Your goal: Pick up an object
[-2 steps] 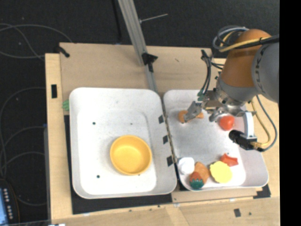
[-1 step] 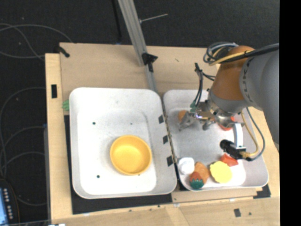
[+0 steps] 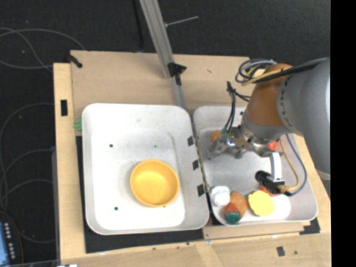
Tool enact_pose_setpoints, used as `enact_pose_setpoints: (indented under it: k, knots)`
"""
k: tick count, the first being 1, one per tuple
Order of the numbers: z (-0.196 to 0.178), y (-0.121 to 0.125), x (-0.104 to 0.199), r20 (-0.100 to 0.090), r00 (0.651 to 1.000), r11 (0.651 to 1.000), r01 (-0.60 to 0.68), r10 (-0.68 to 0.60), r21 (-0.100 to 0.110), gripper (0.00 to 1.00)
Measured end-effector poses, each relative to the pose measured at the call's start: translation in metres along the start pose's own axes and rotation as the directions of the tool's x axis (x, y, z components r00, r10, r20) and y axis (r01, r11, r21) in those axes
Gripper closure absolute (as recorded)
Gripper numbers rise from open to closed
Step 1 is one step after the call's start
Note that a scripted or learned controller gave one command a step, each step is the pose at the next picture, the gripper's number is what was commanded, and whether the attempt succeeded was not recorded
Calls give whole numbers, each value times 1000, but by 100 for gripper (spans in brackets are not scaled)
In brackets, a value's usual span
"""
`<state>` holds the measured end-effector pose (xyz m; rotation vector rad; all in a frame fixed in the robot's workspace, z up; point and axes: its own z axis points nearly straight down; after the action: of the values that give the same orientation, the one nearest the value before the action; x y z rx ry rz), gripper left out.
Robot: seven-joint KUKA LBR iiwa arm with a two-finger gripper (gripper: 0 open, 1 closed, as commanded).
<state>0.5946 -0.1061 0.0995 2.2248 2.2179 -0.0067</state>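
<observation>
— So, where are you sitting right now?

— Your gripper is hanging low in the right bin, near its left wall and toward the far end. You cannot tell from this angle how it is set; the wrist is covering it.

— And the things to pick?

— They are lying well apart from you, crowded along the near edge of that bin: a white cap, an orange piece with a green tip, a yellow disc. A yellow bowl is sitting in the left bin.

— How should you be going about it?

— You are probably best aiming at the disc, since it is lying flattest and least crowded. Be centring over it before descending, and be keeping clear of the wall.

— Any writing?

— None you can read.
</observation>
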Motion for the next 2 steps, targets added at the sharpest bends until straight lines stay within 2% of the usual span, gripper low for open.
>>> enact_pose_setpoints:
  k: [1,2]
  knots:
    - [-12,2,0,-3,1000,1000,-5,5,-6,100]
    - [-56,6,-4,-3,1000,1000,-3,3,-8,100]
